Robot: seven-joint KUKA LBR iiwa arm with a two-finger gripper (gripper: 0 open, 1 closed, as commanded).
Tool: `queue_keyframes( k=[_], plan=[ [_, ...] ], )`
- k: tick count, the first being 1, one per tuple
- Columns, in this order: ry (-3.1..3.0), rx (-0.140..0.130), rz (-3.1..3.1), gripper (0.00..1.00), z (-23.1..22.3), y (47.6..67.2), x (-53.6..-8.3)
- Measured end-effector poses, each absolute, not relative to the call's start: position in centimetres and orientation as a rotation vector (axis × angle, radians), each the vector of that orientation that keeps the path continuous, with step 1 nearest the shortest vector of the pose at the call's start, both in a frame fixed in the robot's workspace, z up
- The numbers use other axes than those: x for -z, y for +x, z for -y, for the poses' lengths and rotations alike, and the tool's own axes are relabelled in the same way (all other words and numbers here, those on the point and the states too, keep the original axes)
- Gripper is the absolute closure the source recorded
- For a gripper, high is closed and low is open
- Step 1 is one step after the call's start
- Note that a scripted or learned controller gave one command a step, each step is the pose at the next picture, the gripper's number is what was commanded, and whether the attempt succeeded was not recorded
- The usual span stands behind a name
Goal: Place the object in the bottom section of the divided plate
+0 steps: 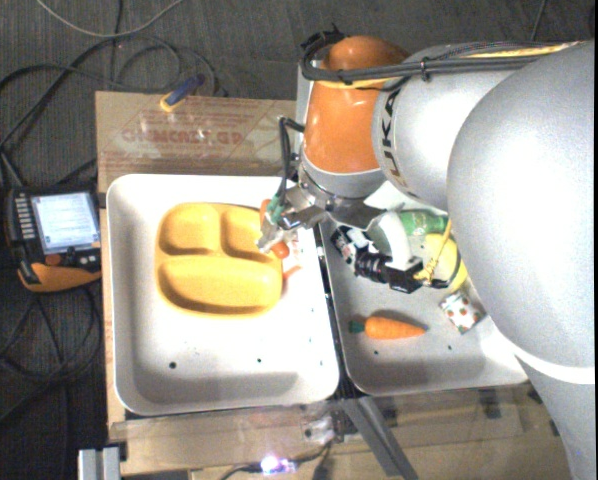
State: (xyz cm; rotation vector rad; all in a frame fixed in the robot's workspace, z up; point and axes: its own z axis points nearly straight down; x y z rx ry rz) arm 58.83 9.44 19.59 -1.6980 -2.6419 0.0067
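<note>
A yellow divided plate [217, 258] lies in the left white bin [179, 368]. It has two small sections at the far side and one wide section at the near side. My gripper [277, 230] hangs over the plate's right edge, beside the far right section. It is shut on a small red object [282, 251], which shows red just below the fingertips. The arm's orange band [344, 128] and grey body cover much of the right bin.
In the right bin [419, 368] lie an orange carrot [385, 328], a green and yellow item [431, 240] partly under the arm, and a small white spotted cube [461, 312]. The rims of the two bins meet just right of the plate.
</note>
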Motion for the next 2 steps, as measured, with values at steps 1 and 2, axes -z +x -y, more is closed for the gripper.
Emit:
queue_keyframes(
  k=[1, 2],
  plan=[
    [-1.699, -0.008, 2.643, 0.0, -9.4, 58.85, -19.6],
    [-1.699, -0.008, 2.643, 0.0, -9.4, 58.85, -19.61]
  ],
)
